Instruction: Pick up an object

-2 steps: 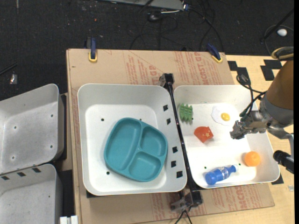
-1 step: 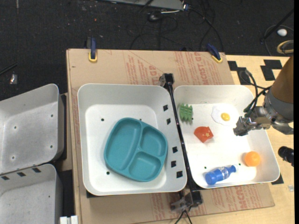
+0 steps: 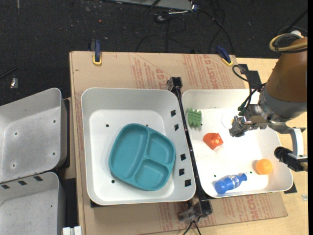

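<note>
Red object (image 3: 213, 140): lies on the floor of the right bin (image 3: 274, 185), toward its left half, just left of and slightly below the gripper (image 3: 238, 129), apart from it. Nothing is seen between the gripper's tips. Gripper hangs over the upper middle of the right bin, dark and blurred against the white floor; whether it stands wide or narrow cannot be told. Above it, the grey wrist and orange band of the arm (image 3: 288, 82) enter from the right, cables looping beside the wrist.

Other items in right bin: green ridged piece (image 3: 195, 117) near the upper left wall, next to the divider; orange ball (image 3: 264, 166) at lower right; blue bottle (image 3: 229, 183) lying on its side along the front wall, between the red object and the ball but nearer the front.

Left bin (image 3: 98, 106): teal compartment tray (image 3: 142, 156), tilted, resting in the centre.

Both bins sit on a cardboard sheet (image 3: 142, 70) held by blue-yellow clamps (image 3: 97, 53) at the far edge.
</note>
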You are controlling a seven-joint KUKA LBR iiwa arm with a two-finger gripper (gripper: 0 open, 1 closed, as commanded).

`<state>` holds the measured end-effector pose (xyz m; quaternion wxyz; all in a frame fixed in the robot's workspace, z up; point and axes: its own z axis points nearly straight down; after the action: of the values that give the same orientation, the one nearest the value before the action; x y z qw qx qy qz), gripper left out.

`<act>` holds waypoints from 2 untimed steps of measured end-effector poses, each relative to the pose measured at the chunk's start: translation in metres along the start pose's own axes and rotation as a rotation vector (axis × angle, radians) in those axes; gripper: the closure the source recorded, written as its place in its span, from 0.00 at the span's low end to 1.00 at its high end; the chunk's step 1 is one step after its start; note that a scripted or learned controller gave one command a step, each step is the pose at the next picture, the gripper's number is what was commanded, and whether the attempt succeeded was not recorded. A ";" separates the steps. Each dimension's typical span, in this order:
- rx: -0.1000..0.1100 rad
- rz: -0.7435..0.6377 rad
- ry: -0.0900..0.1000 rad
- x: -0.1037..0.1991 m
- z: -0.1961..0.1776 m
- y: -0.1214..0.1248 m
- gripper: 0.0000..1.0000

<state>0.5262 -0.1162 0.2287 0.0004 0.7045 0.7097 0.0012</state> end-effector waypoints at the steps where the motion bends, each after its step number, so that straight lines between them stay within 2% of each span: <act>1: 0.003 0.000 0.001 0.049 -0.001 0.001 1.00; 2: 0.003 -0.001 0.001 0.105 0.009 0.015 1.00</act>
<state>0.5401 -0.0116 0.2197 -0.0007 0.7042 0.7100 0.0005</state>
